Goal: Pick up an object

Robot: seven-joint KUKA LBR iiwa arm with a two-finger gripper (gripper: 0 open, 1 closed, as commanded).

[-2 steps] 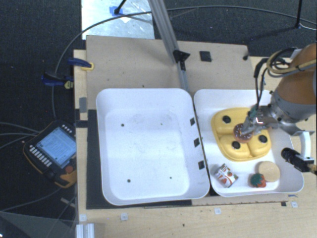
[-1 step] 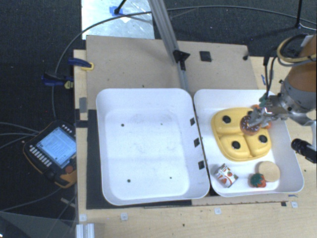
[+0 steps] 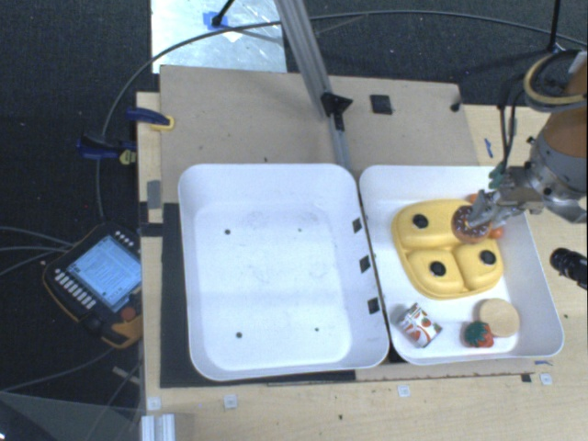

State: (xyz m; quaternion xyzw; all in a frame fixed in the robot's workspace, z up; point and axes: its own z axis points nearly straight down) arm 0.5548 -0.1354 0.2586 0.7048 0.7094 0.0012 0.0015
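Right bin point(image 3: 548, 324) carries everything. Yellow tray point(image 3: 432, 246) mid-bin, long axis toward the bin's front-right corner. Gripper point(image 3: 478, 217) sits on its back-right lobe, over a small brown piece point(image 3: 474, 224); can't tell its state. Can point(image 3: 418, 325) and cookie point(image 3: 500, 316) by the front edge.

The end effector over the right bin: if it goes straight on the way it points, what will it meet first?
Most likely the yellow three-lobed object: the end effector points down-left at its upper right edge. Depth is unclear, so it may touch already.
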